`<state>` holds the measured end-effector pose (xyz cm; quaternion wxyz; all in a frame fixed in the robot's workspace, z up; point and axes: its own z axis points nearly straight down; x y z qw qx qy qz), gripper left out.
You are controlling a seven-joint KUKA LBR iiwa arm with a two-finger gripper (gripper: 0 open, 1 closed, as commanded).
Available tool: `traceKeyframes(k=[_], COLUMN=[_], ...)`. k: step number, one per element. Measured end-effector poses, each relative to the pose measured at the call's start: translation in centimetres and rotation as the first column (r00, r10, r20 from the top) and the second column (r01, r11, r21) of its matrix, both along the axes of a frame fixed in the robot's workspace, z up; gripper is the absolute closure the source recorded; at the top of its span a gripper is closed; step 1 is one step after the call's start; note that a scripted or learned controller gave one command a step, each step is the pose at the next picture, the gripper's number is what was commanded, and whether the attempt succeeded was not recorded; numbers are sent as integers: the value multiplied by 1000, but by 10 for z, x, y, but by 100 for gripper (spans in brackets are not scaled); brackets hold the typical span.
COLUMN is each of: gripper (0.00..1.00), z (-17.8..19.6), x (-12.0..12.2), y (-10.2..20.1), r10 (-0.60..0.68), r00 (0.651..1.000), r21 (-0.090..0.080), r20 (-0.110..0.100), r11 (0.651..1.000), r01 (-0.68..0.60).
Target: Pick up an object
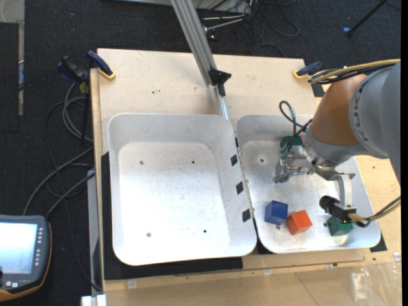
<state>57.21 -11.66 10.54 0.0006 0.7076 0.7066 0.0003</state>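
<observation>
In the right bin (255, 136) a blue block (276, 212) and an orange block (299, 222) lie side by side near the front wall. A small green piece (339, 227) rests at the bin's front right, beside a black cable end. My gripper (282, 174) hangs over the middle of this bin, above and behind the blue block, under the grey arm with its orange band (335, 110). I see nothing between the fingers, and how wide they stand is hard to make out.
The left bin (127, 139) stands beside the right one, its floor speckled. A metal pole (194, 34) slants in from the back to the gap between the bins. Clamps sit at the bench's back corners. A teach pendant (22, 250) lies at the lower left.
</observation>
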Motion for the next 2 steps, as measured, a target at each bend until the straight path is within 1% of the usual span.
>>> traceKeyframes(k=[1, 2], gripper=[100, 100], z=[47, 93], x=[7, 2], y=[6, 10], r10=[4, 4], r00=[1000, 1000], r21=[-1, -1], r20=[4, 4], r11=[1000, 1000], r01=[-4, -4])
